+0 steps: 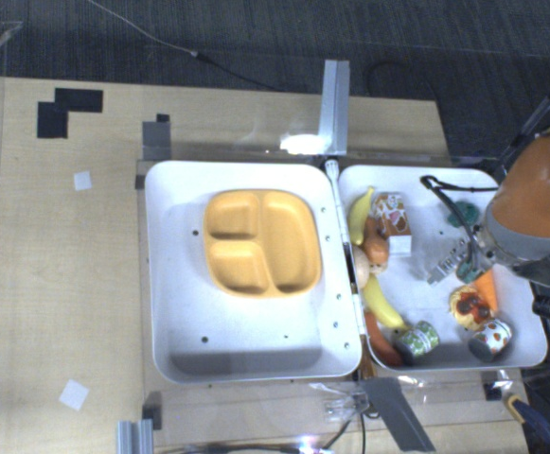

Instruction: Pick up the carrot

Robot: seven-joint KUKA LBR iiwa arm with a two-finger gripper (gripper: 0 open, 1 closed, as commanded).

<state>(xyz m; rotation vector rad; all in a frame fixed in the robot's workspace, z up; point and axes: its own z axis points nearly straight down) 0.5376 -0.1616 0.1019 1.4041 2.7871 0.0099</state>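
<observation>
Carrot [487, 288] lies just under the hand [466, 256], apparently lowered for a grasp; whether it has closed I cannot tell.

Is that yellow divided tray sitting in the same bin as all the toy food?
No, the yellow tray lies alone in the left bin, while the food, like the carrot, is in the right bin.

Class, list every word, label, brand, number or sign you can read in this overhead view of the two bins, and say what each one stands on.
No text reads clearly anywhere.
Printed packet in the right bin: has printing, too small and blurred to read.
Small can: label blurred, unreadable.
Yellow tray in the left bin: no markings visible.
</observation>
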